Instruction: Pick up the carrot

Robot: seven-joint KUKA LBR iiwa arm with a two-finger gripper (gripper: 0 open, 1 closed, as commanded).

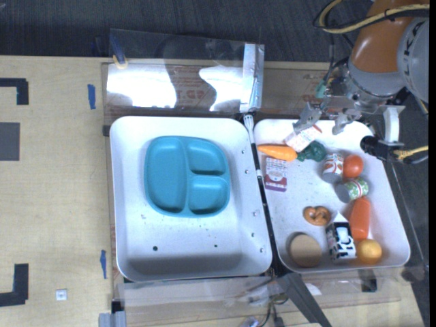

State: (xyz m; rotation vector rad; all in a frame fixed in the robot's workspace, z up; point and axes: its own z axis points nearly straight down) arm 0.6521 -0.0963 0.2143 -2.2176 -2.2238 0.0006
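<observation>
Lifting has not begun: your hand (325, 116) hovers spread open and holding nothing, near the carrot (276, 152) lying in the right bin (395, 203).

the wooden bench (54, 182) carries two shallow white bins side by side. taking the left bin (129, 244) as the landmark: the right bin (395, 203) sits just beside it, their rims touching or nearly so. directly behind the left bin, against its far rim, stands a clear plastic sheet (184, 80) over a cardboard strip. black tape marks (15, 90) lie on the bare wood well to the left bin's left, and short blue tape pieces (90, 95) sit near its left corners.
</observation>
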